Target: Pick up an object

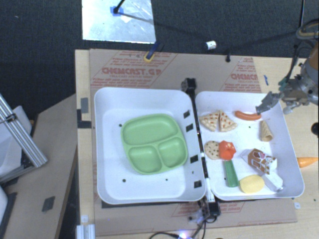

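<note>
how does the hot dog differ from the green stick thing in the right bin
The hot dog is orange-red with rounded ends; the green stick is green and blunt-ended. The hot dog lies crosswise near the right bin's far wall, by the gripper; the green stick lies lengthwise near the front, beside the yellow lemon. Both are slim, elongated toy foods.

1. Left bin [107, 133]: holds a green divided tray [152, 143], three compartments.
2. Right bin [291, 148]: pizza slices [218, 121], sausage [246, 115], cone [265, 130], cookie [212, 149], tomato [227, 150], green stick [230, 173], lemon [252, 183], small house-shaped box [261, 160].
3. Carrot [306, 161]: on the bench, just outside the right bin.
4. Gripper [269, 102]: above the right bin's far edge, near the sausage.
</note>
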